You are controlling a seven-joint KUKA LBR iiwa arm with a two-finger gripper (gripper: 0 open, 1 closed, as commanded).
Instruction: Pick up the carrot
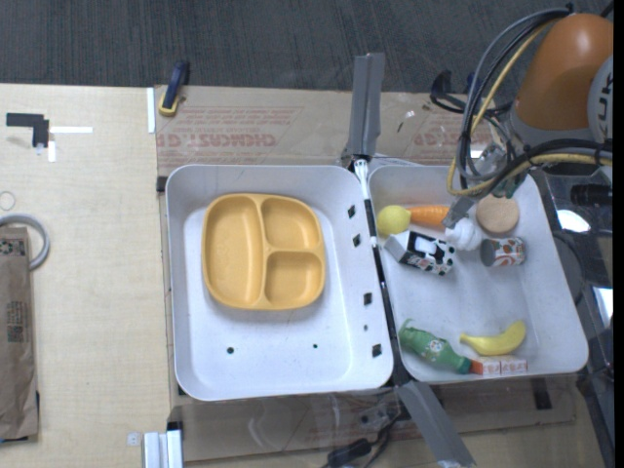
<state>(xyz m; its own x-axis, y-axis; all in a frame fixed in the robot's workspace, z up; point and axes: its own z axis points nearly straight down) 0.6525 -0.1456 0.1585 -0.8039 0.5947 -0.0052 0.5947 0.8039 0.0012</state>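
The orange carrot (429, 214) lies on its side near the far left of the right bin (561, 291), between a yellow lemon (393, 220) and the gripper. My gripper (461, 213) hangs low over the bin at the carrot's right end, under a tangle of cables. The carrot's right tip is hidden behind the gripper.
Just in front of the carrot are a black-and-white cow toy (430, 253), a white lump (464, 234), a tan disc (498, 215) and a small can (505, 253). A green bottle (434, 349) and a banana (494, 339) lie at the front. The left bin (185, 291) holds a yellow divided plate (263, 252).
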